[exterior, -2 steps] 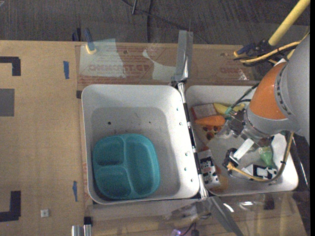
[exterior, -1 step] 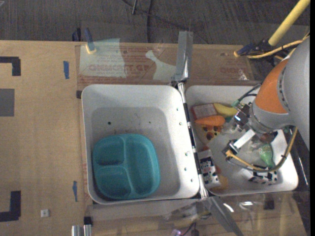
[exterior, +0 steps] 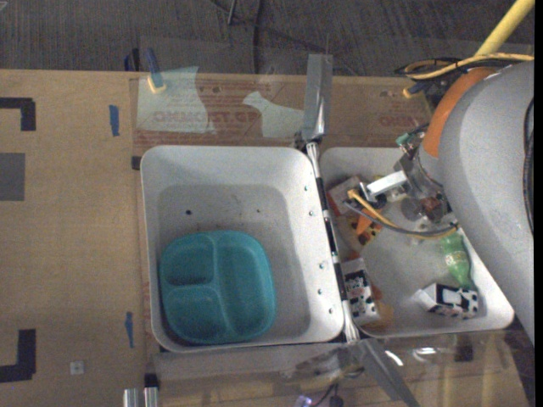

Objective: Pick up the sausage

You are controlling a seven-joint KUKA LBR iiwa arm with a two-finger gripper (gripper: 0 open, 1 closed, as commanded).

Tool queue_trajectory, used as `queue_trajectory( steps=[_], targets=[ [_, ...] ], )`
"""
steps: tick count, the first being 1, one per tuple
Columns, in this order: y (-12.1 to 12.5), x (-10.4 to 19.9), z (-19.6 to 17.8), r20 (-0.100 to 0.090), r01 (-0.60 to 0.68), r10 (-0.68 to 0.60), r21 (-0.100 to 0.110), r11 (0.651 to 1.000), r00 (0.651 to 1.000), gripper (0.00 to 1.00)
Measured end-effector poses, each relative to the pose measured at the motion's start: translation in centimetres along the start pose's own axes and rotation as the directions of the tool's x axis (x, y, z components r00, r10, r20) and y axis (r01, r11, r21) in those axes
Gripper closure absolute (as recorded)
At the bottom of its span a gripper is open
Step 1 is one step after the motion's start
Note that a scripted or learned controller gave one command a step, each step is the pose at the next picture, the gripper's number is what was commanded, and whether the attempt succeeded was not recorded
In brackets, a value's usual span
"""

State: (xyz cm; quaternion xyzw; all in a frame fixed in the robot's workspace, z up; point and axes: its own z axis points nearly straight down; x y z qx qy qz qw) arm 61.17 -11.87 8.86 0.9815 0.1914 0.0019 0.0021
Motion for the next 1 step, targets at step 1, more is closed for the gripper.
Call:
queue_trajectory(
  steps=[1],
  targets=[
    [1.01,4.59,0.15,0.008,-0.182,0.182,0.003,0.983,0.983,0.00]
  ],
)
